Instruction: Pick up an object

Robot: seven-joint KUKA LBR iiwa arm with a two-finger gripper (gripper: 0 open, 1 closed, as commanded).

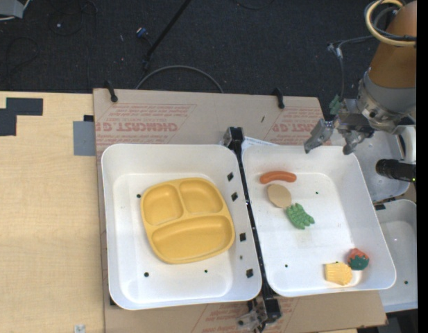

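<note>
Sausage (278,177), long axis lying left-right, is found in the right bin (370,207), left of and nearer than the gripper (336,139), whose fingers are seen spread, grasping nothing.

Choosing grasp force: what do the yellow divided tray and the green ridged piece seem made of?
Yellow divided tray: probably moulded plastic, smooth with a soft sheen and rounded compartment rims. Green ridged piece: likely plastic or rubber toy food, matte; too small to be sure.

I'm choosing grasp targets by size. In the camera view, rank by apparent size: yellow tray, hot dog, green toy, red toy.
Largest to smallest:
1. yellow tray
2. hot dog and green toy, too alike to rank
3. red toy
</note>
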